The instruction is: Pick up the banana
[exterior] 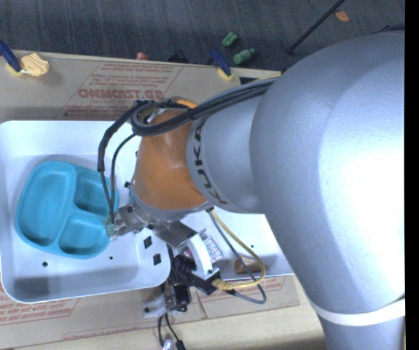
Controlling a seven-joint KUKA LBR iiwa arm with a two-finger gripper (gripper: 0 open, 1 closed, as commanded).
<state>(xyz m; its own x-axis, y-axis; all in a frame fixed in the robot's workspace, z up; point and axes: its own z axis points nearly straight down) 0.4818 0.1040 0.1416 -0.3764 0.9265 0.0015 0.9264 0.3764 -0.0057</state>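
Observation:
My gripper [114, 227] is low in the left white bin [20, 144], right at the right-hand edge of a blue three-compartment tray [60, 206]. The tray lies flat in the left half of that bin, and its compartments look bare. The orange band and the big grey arm [304, 159] reach in from the right and cover the bin's right part and everything beyond it.
The bins rest on a cardboard sheet [122, 86]. Blue clamps [6, 53] [220, 62] sit at its far edge, the left one with a yellow piece [34, 65] beside it. Small green bits [237, 47] lie on the dark floor behind.

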